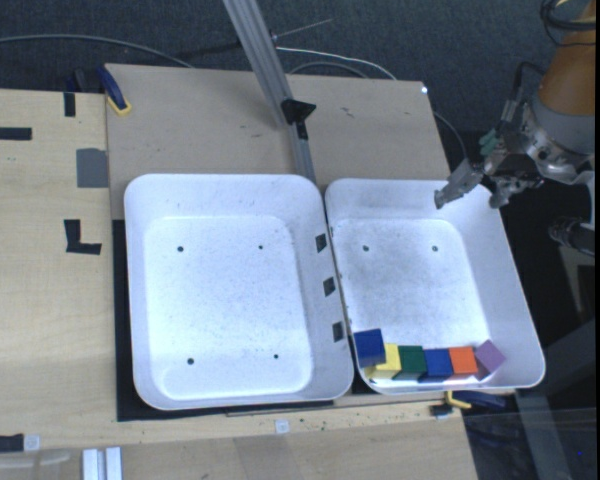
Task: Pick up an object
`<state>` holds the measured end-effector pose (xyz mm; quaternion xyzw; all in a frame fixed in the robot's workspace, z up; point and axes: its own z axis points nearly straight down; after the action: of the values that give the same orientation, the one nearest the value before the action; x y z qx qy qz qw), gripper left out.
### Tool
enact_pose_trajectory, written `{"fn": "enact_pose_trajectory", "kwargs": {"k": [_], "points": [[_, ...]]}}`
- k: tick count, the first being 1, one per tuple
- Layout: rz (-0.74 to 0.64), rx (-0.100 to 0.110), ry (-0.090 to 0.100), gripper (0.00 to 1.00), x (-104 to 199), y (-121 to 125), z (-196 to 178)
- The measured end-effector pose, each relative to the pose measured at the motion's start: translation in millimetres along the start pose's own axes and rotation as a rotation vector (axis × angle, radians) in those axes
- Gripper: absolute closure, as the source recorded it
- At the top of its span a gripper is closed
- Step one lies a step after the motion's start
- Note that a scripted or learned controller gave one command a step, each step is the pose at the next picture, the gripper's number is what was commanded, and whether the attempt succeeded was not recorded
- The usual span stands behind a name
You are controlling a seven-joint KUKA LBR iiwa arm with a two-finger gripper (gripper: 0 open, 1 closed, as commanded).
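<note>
A row of small coloured blocks lies along the near wall of the right bin: a blue block, a yellow one, a green one, a second blue one, an orange one and a purple one. My gripper hangs over the far right corner of that bin, well away from the blocks. Its fingers stand spread open with nothing between them.
The left bin sits beside the right one on the wooden bench. A slanted metal pole rises behind the bins' shared edge. Black clips line the gap between the bins.
</note>
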<state>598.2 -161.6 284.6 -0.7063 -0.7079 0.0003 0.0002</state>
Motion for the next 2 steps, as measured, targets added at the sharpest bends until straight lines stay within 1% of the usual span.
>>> {"fn": "enact_pose_trajectory", "kwargs": {"k": [1,2], "points": [[-0.005,-0.006,0.001,0.00,61,-25,-61],[0.009,0.009,-0.002,0.00,-32,-41,40]]}}
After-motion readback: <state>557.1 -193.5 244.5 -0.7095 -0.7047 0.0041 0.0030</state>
